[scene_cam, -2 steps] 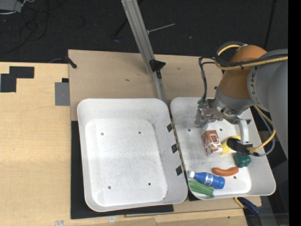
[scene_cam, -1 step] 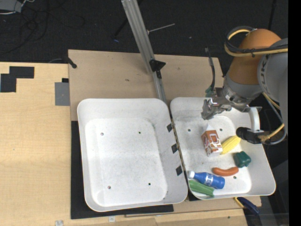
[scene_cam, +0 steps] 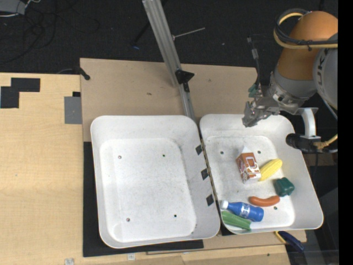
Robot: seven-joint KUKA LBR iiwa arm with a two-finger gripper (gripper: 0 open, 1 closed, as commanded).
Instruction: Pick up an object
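Observation:
The right bin (scene_cam: 231, 127) holds several small objects: an orange and white carton (scene_cam: 248, 167), a yellow corn cob (scene_cam: 271, 169), a dark green block (scene_cam: 284, 186), an orange-red sausage (scene_cam: 263, 201), a blue bottle (scene_cam: 244, 210) and a green pod (scene_cam: 236, 221). My gripper (scene_cam: 252, 118) hangs over the bin's far edge, well above and behind the carton. Nothing shows between its fingers, and their gap is too dark and small to read.
The left bin (scene_cam: 144, 181) sits beside the right one, joined by black clips (scene_cam: 203, 173). A slanted aluminium rail (scene_cam: 168, 51) rises behind the bins. The grey and orange arm (scene_cam: 303, 48) fills the upper right.

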